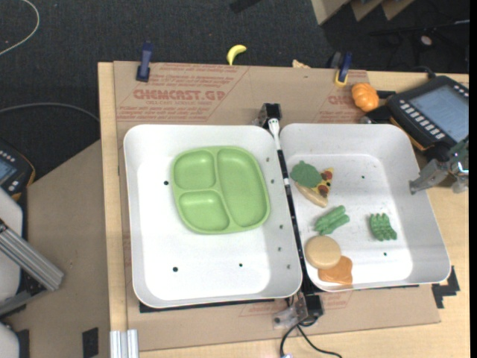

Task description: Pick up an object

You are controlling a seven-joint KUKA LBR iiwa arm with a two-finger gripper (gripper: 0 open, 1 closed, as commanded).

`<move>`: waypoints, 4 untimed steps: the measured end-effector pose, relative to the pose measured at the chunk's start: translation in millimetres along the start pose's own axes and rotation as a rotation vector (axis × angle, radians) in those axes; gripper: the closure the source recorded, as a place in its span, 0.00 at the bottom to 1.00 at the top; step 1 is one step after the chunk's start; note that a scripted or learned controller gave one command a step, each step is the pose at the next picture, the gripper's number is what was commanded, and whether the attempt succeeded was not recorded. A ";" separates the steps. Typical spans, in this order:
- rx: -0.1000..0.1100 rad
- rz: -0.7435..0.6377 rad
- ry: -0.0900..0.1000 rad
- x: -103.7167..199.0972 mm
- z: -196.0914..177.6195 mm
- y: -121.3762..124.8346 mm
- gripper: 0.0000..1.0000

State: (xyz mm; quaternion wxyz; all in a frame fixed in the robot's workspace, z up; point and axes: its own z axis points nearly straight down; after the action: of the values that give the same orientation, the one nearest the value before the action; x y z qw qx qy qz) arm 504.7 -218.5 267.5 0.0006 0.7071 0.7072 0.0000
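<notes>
Two shallow white bins sat side by side on the bench (223, 88), seen from the one overhead cam. The left bin (149, 259) held a green divided plate (220, 189) w/ three compartments, lying roughly at bin centre, a bit toward 12 o'clock. The right bin (417, 222) held the pickable items. At approx 10 o'clock in that bin lay a dark green leafy piece (304, 174), touching a pizza slice toy (319, 189) just at its 4 o'clock. Near bin centre lay a green bean-like veg bundle (331, 220), tilted. At 3 o'clock from it, well apart, sat a smaller green ridged veg piece (382, 227). At 6 o'clock in the bin sat a round tan bun-like piece (323, 251), touching an orange piece (337, 271) at its 5 o'clock, near the bin's front wall.

The gripper (436, 176) hovered at 3 o'clock of the right bin, over its right rim, apart from every item; nothing was visible between its fingers, and I cannot tell how far the jaws were spread.

Outside the bins: a small orange toy fruit (364, 96) at 1 o'clock off the right bin, next to a black pendant w/ screen (434, 112). A yellow banana toy (236, 52) lay on the floor past the bench's far edge, at 12 o'clock. Two blue clamps (144, 63) gripped that far edge.
</notes>
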 end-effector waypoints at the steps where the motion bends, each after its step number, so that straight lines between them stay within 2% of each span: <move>1: -0.004 0.001 -0.003 42.1 170.9 -9.3 0.00; 2: -0.002 -0.004 0.000 86.8 182.8 53.0 0.00; 3: 0.010 0.005 0.004 77.0 183.3 -30.4 0.00; 4: 0.004 -0.004 0.004 126.6 183.0 -25.9 0.00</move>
State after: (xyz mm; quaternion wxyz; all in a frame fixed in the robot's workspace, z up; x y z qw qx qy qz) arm 478.9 -92.1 84.4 -0.0025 0.7056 0.7086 0.0001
